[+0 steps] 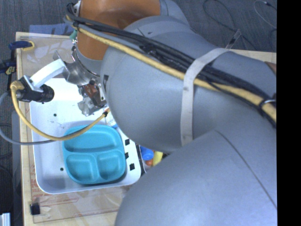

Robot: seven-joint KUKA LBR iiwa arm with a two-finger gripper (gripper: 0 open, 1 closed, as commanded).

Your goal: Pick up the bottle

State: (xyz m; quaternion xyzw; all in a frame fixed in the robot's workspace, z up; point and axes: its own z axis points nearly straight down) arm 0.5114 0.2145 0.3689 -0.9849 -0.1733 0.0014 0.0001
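Glossy blue plastic tray (95, 159), three-compartment

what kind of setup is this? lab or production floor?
Most likely a robotics lab bench: a grey arm with an orange band over a shallow white bin holding a blue plastic divided tray, with loose cables around.

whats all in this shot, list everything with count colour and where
bin: one, white, lower left on the bench
tray: one, light blue with three compartments, lying in the bin's near part
small objects: a few, blue, orange and yellow, peeking out beside the bin's right wall under the arm; too hidden to identify
bench: one, pale wood
arm: one, grey with an orange band, covering most of the view
gripper: one, metallic, over the bin
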